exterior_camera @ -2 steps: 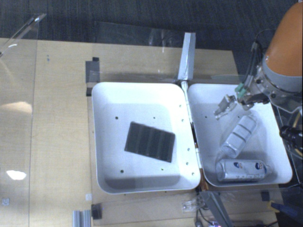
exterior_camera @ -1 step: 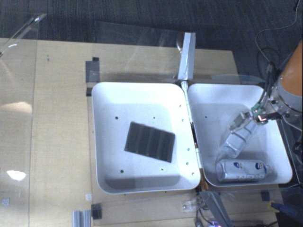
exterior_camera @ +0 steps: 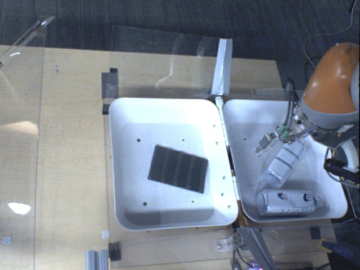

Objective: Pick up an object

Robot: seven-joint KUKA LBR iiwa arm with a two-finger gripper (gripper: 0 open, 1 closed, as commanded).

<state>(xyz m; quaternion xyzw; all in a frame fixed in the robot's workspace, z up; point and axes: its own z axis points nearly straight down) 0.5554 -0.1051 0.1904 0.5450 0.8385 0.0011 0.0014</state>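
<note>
In the right bin [exterior_camera: 247, 122], the gripper [exterior_camera: 279, 135] hung above a clear plastic bottle [exterior_camera: 283, 165] just beyond a silver can [exterior_camera: 287, 203] lying near that bin's front wall, though whether its claw stood open or closed I cannot tell.

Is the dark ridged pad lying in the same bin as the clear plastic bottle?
No: the dark ridged pad lies in the left bin, the clear plastic bottle in the right bin.

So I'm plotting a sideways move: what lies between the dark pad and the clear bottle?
In the camera view, bare white floor, then the two bins' adjoining rims, separate the dark pad from the clear bottle.
</note>
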